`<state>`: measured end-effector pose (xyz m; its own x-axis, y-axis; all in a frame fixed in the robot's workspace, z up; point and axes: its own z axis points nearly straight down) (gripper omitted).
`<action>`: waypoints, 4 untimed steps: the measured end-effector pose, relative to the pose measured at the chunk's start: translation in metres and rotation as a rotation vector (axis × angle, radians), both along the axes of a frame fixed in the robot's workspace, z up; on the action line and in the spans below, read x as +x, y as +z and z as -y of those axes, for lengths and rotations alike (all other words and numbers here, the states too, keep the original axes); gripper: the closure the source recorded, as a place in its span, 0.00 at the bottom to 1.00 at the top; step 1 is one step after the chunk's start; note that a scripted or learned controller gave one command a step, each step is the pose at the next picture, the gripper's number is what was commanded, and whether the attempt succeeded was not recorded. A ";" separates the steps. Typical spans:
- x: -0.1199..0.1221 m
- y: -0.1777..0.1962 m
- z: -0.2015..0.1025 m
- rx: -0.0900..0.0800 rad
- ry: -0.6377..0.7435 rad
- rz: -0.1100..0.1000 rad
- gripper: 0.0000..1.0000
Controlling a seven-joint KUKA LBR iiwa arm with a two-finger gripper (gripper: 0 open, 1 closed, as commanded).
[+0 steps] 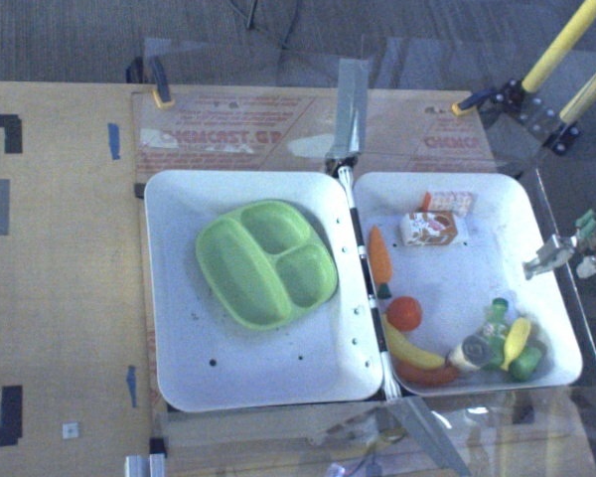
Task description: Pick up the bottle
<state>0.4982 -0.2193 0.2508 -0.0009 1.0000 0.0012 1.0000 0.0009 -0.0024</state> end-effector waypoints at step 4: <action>-0.018 -0.059 -0.071 -0.002 -0.083 0.002 1.00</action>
